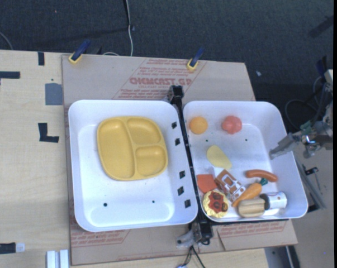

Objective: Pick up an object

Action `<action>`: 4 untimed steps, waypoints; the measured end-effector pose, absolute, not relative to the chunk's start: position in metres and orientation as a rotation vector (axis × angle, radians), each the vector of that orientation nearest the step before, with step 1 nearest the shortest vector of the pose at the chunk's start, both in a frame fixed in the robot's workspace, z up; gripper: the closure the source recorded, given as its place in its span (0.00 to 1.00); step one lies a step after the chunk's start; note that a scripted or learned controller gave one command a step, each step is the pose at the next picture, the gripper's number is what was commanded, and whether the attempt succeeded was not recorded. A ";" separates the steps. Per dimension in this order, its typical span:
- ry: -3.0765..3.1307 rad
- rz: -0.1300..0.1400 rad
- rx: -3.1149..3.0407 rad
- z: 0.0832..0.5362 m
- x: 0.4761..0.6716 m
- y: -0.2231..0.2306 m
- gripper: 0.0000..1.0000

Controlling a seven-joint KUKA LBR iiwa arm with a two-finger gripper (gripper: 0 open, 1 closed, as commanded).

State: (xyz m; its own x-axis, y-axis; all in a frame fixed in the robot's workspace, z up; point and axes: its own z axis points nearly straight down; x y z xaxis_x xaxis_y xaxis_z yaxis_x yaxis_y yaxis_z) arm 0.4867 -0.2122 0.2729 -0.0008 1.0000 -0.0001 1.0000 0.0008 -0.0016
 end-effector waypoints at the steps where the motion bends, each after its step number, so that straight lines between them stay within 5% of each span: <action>1: -2.224 0.003 -2.211 0.142 0.549 -0.185 0.00; 2: -2.231 -0.004 -2.214 0.102 0.631 -0.156 0.00; 3: -2.225 -0.001 -2.221 0.083 0.670 -0.194 0.00; 4: -2.229 0.001 -2.220 0.097 0.670 -0.193 1.00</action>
